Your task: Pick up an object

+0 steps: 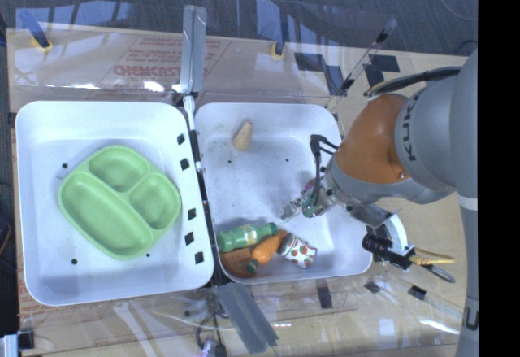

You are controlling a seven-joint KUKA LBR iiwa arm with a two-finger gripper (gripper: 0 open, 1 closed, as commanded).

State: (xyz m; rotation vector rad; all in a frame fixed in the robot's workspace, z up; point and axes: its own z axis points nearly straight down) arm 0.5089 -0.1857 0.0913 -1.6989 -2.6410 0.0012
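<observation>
In the right bin (268,115), several small objects lie near the front edge: a green bottle (245,236), an orange carrot (267,248) over a brown piece (234,264), and a white can with red spots (299,250). A tan cone-shaped piece (242,135) rests near the back. My gripper (305,206) hangs low over the right half of this bin, just above and to the right of the can. I see nothing between its fingers.
The left bin (41,266) holds a green divided plate (119,199). A grey divider bar (192,50) runs between the bins at the back. The arm's orange wrist band (372,144) looms over the right bin's right wall.
</observation>
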